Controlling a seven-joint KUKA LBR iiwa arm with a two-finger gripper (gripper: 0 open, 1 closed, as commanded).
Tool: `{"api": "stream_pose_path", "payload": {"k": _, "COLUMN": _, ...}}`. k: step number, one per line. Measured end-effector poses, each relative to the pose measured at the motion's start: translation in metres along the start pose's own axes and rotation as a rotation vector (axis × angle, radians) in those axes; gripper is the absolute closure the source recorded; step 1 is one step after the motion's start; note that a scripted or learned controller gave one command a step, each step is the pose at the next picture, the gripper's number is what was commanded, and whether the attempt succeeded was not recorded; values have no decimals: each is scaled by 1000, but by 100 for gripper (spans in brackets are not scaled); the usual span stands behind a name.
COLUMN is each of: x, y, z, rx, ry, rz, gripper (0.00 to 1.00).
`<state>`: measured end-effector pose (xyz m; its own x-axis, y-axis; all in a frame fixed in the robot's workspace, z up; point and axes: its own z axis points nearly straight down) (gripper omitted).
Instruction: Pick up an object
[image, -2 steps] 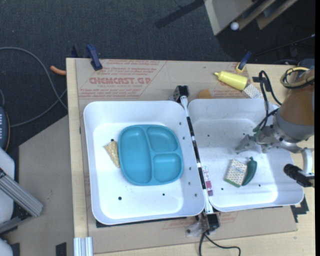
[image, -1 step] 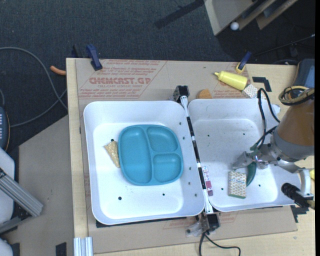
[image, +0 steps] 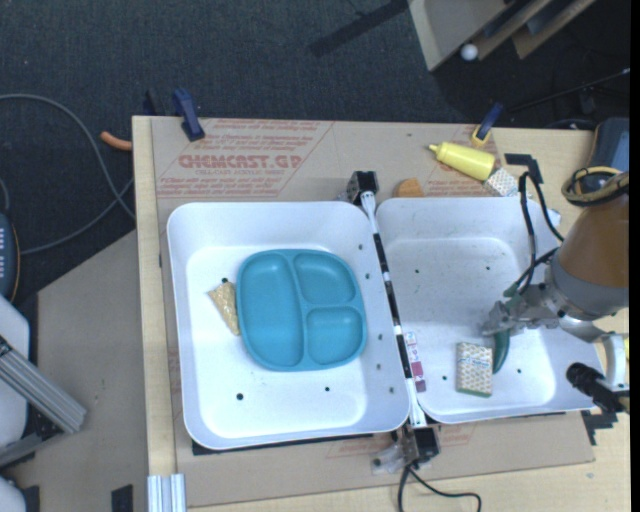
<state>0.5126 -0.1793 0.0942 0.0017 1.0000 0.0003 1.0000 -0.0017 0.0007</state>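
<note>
Dark teal and grey, the gripper (image: 500, 345) hung low in the right bin (image: 440, 225), near that bin's lower right corner. Whether it was clenched or released could not be told; the tip was small and blurred against the white floor. Just to its lower left, a small patterned green-and-tan packet (image: 474, 368) lay flat on the bin floor, very near the tip, contact unclear. The arm (image: 590, 265) came in from the right edge of the frame, its orange band above the wrist, the body cut off by the frame. In the left bin (image: 190, 240) sat a blue divided plate (image: 301, 307), with a tan sponge-like piece (image: 226, 303) tucked against its left edge, partly hidden. A yellow bottle (image: 463, 158) lay on the bench at upper right.
</note>
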Motion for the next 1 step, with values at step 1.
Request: {"api": "stream_pose_path", "payload": {"k": 1, "x": 51, "y": 51, "z": 5, "rx": -1, "ry": 0, "rz": -3, "gripper": 100}}
